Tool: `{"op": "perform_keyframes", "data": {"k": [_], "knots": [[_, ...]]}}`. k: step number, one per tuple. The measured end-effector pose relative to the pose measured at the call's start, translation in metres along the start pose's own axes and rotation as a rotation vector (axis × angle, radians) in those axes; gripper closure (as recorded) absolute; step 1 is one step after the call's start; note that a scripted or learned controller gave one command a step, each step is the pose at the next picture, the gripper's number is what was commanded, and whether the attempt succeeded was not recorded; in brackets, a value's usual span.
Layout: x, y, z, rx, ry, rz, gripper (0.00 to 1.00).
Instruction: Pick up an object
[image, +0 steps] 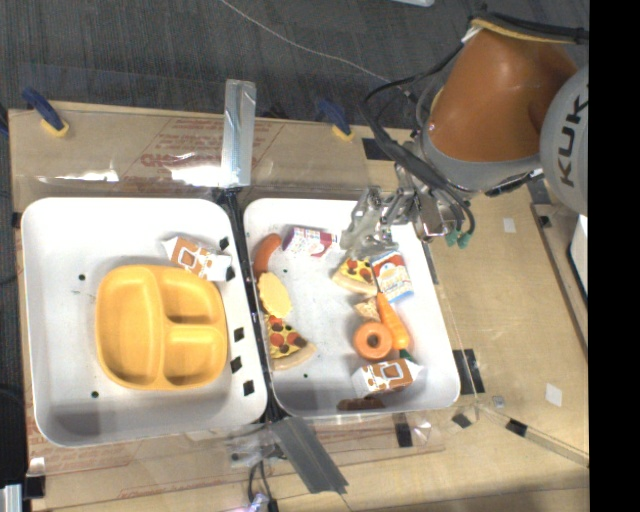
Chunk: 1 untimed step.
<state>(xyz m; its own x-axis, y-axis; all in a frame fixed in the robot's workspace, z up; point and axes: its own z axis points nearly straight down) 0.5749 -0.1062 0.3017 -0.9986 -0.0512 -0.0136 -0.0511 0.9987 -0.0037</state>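
Nearest, a small carton (386, 376) is lying in the right bin (300, 395). Farther back, the gripper (364, 234) is hovering with fingers (356, 228) slightly apart, gripping nothing, just above a pizza slice (354, 274).

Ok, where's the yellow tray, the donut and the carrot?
yellow tray (160, 338): camera view, on its middle divider.
donut (366, 342): camera view, on its orange ring.
carrot (392, 321): camera view, on its middle.

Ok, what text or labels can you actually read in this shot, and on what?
"KU": large dark letters on the arm's grey casing, cut off at the frame edge.
Red print on the brown sheet behind the bins: too faint to read.
Small cartons in the right bin: printing too small to read.
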Motion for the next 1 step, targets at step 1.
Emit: {"op": "perform_keyframes", "data": {"k": [1], "knots": [[0.0927, 0.0123, 0.0239, -0.003, 0.012, -0.066, 1.00]]}}
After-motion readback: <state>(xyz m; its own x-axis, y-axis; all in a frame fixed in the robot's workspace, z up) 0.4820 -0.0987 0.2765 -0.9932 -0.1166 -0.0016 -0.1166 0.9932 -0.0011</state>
